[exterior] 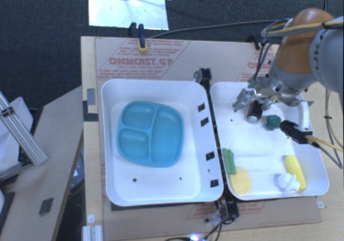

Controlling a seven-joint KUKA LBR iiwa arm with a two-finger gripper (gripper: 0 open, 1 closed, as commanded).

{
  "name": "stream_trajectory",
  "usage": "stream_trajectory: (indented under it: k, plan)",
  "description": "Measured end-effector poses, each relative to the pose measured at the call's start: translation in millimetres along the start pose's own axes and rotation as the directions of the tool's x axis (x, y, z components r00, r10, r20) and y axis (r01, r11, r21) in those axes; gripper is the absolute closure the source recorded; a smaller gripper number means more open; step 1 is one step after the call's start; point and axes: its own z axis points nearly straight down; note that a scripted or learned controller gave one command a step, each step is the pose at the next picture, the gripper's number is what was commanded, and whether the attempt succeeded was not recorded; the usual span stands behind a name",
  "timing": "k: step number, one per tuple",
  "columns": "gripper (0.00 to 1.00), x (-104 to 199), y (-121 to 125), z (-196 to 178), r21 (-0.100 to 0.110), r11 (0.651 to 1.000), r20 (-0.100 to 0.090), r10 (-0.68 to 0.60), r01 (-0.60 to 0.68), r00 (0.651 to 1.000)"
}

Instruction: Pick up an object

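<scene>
Left bin (110, 143) holds just the blue divided plate (150, 133), nothing graspable there, so I skip it. Right bin (317, 178): green strip (229, 161) and pale yellow disc (240, 180) at 7 o'clock against the divider, yellow banana-shaped piece (295, 170) and small white lump (286, 182) at 5 o'clock, teal piece (273, 122) up near 1 o'clock. My gripper (253, 110) hangs over the bin's 12 o'clock region, just left of that teal piece; jaw spread: cannot tell from this slant. Judgement: teal piece is the closest target. To do it well: shift toward 3 o'clock until centred over it, open wide, drop straight, close low. Risk: nudging it sideways with one finger.
</scene>
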Motion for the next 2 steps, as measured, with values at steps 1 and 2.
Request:
stream_trajectory:
  k: [1, 2]
  plan:
    - [0.0, 7.8, -1.0, 45.0, 0.001, 1.0, -0.001, -0.001, 0.001, 1.0]
    - [0.0, 8.3, -0.7, 92.9, 0.001, 1.0, -0.001, 0.0, 0.0, 1.0]
